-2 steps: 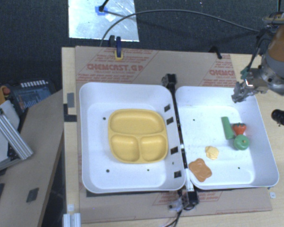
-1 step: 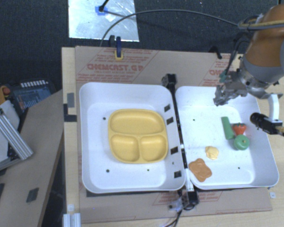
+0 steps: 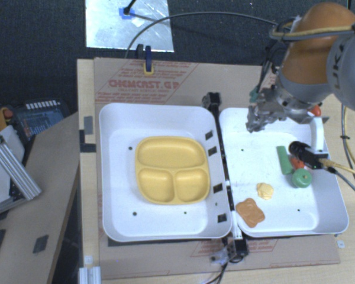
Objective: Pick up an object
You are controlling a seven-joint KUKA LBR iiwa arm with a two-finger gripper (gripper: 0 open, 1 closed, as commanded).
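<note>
My gripper (image 3: 255,123) hangs over the far left part of the right bin (image 3: 325,218), pointing down at bare bin floor. Nothing shows between its tips. Toward the bin's right side lies a green bar (image 3: 282,159), with a green round piece (image 3: 302,178) and a small red piece (image 3: 297,165) beside it. A pale yellow lump (image 3: 264,190) rests nearer the front. An orange-brown flat piece (image 3: 250,212) sits at the front left corner. All of these lie apart from the gripper, toward the front.
The left bin (image 3: 115,176) holds a yellow divided tray (image 3: 171,169). A black-clipped divider (image 3: 219,158) runs between the two bins. The arm's bulk (image 3: 316,46) hangs over the right bin's far right corner.
</note>
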